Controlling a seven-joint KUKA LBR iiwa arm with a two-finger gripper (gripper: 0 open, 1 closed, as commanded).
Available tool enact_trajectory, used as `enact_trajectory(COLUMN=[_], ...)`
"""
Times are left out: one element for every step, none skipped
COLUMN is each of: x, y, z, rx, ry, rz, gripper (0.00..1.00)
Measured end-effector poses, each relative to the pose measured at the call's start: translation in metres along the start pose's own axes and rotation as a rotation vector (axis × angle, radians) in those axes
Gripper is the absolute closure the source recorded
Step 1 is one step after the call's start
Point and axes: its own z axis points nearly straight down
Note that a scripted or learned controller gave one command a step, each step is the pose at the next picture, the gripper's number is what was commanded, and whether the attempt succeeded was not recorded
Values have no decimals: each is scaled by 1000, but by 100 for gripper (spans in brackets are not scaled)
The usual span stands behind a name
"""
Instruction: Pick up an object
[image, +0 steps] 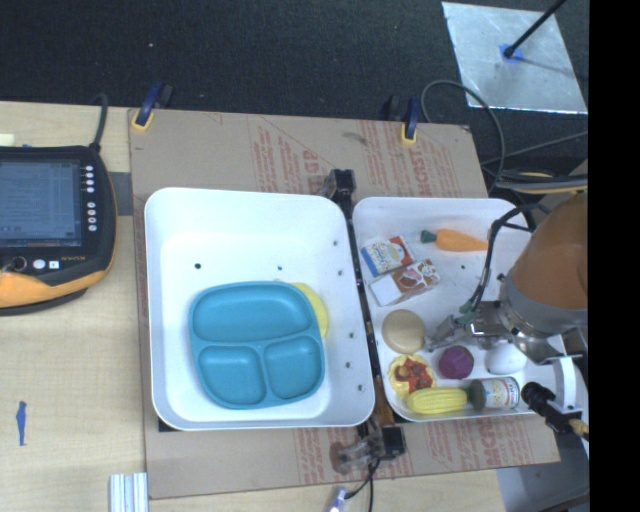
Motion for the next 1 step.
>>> enact_trajectory(x=[26], y=[111], z=[-9], rx=[-4], ry=[0], rz=[1], gripper=[0])
